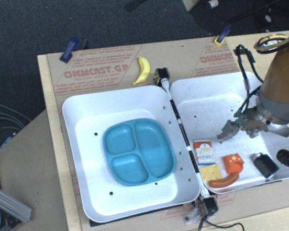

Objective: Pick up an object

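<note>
The right bin (205, 96) holds a small white and red carton (204, 152), a yellow cheese slice (211, 172), a red pepper-like toy (234, 163), a brown sausage (223, 181) and a black block (265, 165), all along its near side. My gripper (234, 128) hangs over the middle of that bin, just behind and to the right of the carton and above the red toy. Nothing is seen in its grasp. The grey arm with its orange band (286, 80) comes in from the right.
A blue divided plate (138, 151) lies in the left bin (82, 120). A yellow banana (142, 70) rests on the bench behind the bins. Blue clamps (69, 50) sit at the bench's far edge, and cables (243, 62) run by the arm.
</note>
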Available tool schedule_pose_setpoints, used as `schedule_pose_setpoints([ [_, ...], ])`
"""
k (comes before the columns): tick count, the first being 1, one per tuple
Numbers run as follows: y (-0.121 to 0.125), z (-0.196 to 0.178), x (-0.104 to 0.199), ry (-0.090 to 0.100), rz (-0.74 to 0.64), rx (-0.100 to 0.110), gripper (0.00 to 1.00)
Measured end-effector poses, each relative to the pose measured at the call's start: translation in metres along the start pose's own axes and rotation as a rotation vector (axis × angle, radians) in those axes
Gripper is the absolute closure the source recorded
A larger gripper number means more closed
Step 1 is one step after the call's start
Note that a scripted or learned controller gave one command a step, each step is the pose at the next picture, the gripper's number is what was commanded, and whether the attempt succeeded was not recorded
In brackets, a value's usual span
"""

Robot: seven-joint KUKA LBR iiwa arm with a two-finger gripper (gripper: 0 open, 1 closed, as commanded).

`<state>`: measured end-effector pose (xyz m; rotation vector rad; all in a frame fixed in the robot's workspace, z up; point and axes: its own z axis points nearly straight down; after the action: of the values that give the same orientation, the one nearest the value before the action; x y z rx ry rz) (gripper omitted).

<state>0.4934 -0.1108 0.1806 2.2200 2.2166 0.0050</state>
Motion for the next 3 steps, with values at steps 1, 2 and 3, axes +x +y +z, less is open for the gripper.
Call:
schedule_pose_setpoints([
  [1, -0.013, 0.094, 0.01, 0.001, -0.002, 0.0, 0.0],
  [2, -0.012, 0.083, 0.011, 0.003, -0.002, -0.002, 1.0],
  [3, 0.008, -0.071, 0.0, 0.001, -0.002, 0.004, 1.0],
])
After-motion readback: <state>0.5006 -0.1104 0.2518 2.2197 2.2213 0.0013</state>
